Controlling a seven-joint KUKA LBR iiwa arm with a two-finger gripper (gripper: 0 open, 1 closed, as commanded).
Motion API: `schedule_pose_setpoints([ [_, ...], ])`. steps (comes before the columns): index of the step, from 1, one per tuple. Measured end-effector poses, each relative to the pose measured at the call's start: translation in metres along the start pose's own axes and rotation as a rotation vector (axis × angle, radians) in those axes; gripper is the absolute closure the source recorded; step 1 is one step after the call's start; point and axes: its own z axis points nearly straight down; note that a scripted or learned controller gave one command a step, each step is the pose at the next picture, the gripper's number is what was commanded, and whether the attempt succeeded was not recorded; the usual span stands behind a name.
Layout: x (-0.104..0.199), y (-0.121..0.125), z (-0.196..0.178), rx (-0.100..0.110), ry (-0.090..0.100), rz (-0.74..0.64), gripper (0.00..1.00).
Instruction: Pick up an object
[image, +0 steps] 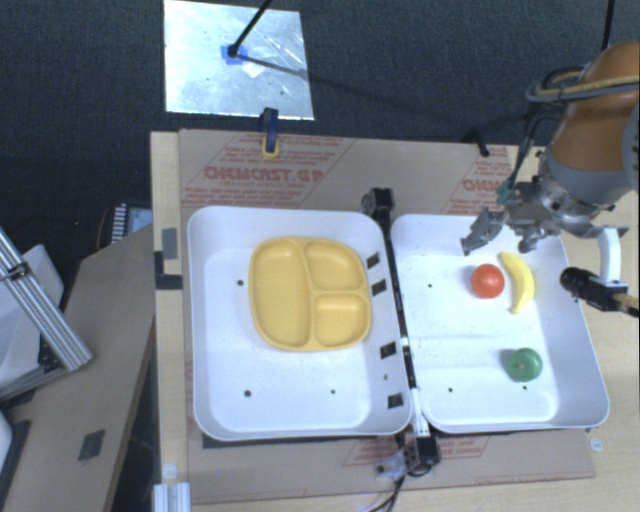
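Camera view, hand (505, 235) spread open, holding nothing

The worktop (300, 170) was covered by a brown cardboard sheet with red letters. Two shallow white bins sat on it, side by side and touching in the middle. The left bin (220, 390) lay near the front edge. The right bin (570, 400) lay just beside it.

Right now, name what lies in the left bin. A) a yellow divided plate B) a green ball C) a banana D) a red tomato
A: the yellow divided plate sits in the left bin, while the fruit lies in the right bin.
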Motion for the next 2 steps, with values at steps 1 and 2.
schedule_pose_setpoints([
  [1, 0.000, 0.002, -0.007, -0.012, -0.001, -0.002, 0.00],
  [2, -0.001, 0.006, 0.055, -0.008, -0.001, 0.000, 0.00],
])
